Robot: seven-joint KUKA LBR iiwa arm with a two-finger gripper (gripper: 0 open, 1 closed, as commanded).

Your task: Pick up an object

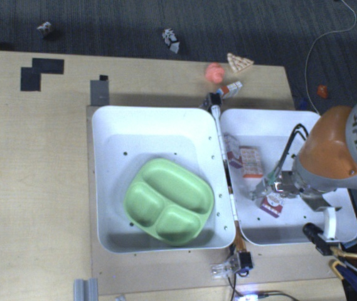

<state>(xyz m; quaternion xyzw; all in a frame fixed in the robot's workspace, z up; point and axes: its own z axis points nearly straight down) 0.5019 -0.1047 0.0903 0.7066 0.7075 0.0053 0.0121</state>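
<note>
Dark carpet borders your wooden worktop [34, 168], which carries 2 white bins. Your tool [269, 190] sits low in the right bin [291, 121], over a small red-and-white packet [271, 207]; the arm hides its grip, so you cannot tell. Another packet [250, 160] lies just beside. A green divided tray [169, 199] crowds the left bin [112, 168].

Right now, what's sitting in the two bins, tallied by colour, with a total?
Green: 1, the divided plate in the left bin.
Red and white: 2, a small packet and a small item below the gripper, both in the right bin.
Total: 3
</note>
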